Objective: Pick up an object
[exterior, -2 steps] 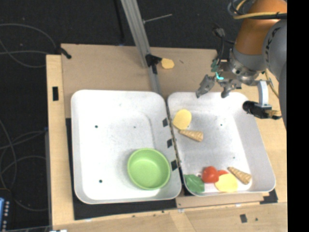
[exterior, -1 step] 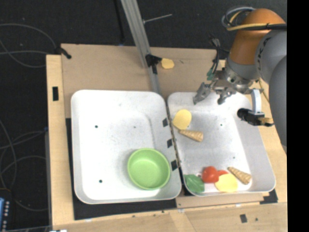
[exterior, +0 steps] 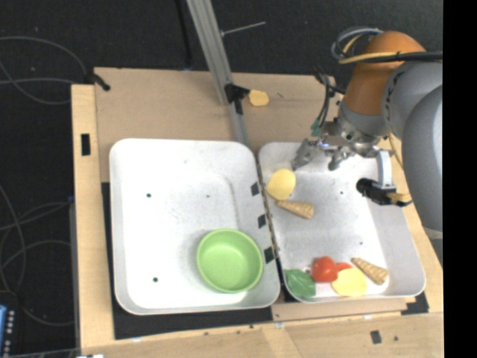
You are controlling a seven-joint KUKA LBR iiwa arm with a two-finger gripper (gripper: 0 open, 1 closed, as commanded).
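A lime-green bowl (exterior: 229, 260) sits in a white bin (exterior: 149, 170) (faintly speckled). The other white bin (exterior: 350, 222) holds a pale yellow ball (exterior: 281, 184), tan cones (exterior: 297, 209) and a red piece (exterior: 323, 269).

At the upper right of the frame, the tool (exterior: 319, 155) hangs over the top edge of the right bin (exterior: 373, 226), fingers spread apart with nothing between them. Just below lie a yellow ball (exterior: 281, 183) and a cone (exterior: 296, 209). The left bin (exterior: 164, 192) holds a green bowl (exterior: 229, 260).
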